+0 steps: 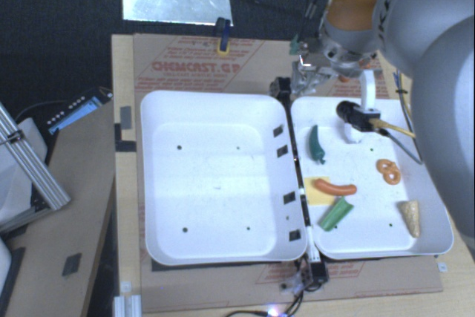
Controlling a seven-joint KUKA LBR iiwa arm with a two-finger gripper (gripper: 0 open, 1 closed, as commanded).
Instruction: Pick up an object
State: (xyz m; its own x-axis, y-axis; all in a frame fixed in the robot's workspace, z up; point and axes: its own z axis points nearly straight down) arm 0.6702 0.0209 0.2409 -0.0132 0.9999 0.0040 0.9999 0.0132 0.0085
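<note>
Since any object counts, take the nearest. Gripper (306,78) hovers over the right bin's (371,232) far rim, near the divider; can't tell if the claw is wide or narrow. Pepper (317,145), dark green, lies just below it, alone, clear of its neighbours: best target. Looks like toy food, so probably light, stiff, a bit slick. Grip across its narrow mid-body, not the tapered tip. Further right, the sausage (336,188) overlaps a yellow slab (312,194), so there's double-pick risk. Green piece (335,214) sits just below. Pretzel (387,171) is flat with little to pinch. Cone (410,217) is near the right wall.
</note>
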